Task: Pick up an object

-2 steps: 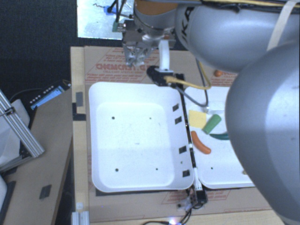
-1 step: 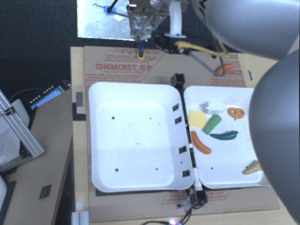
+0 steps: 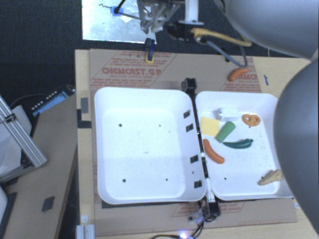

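The right bin (image 3: 269,185) holds six things: one hot dog (image 3: 213,151), one cheese slice (image 3: 210,127), one green cylinder (image 3: 225,131), one green pepper (image 3: 238,144), one pretzel (image 3: 251,119) and one cone (image 3: 269,178). One more sausage (image 3: 238,74) lies on the cardboard (image 3: 129,68) behind that bin. The gripper (image 3: 151,25) hangs above the far edge of the bench, nothing visible in it; how wide it stands I cannot tell.

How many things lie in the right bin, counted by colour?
Orange: 2, a sausage and a pretzel
Green: 2, a cylinder and a pepper
Yellow: 1, a block
White: 1
Tan: 1, a cone
Total: 7
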Available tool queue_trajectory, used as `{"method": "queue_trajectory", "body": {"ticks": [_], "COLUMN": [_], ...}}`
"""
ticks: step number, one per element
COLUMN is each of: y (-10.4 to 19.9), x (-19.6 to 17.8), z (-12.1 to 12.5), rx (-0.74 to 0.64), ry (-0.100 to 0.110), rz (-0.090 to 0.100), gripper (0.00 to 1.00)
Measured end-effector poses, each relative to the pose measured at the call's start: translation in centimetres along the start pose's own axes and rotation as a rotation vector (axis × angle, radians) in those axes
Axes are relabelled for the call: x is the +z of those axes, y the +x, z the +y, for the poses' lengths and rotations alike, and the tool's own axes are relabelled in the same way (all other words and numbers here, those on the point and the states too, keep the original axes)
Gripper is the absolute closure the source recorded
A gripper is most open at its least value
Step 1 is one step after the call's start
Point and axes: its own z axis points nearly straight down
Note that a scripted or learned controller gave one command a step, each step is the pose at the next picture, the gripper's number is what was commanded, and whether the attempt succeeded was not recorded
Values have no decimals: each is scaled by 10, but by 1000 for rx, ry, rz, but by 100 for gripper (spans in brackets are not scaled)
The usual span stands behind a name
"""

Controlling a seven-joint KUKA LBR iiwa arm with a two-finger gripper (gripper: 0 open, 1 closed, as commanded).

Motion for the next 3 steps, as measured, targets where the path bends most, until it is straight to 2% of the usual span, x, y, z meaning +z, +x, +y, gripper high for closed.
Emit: {"method": "queue_trajectory", "body": {"ticks": [1, 2, 3], "y": [0, -80, -139], "x": [-54, -50, -50], "z": [-10, 4, 1], "rx": [0, 11, 10], "ry": [-1, 5, 5], "rz": [0, -5, -5], "gripper": [100, 100, 100]}}
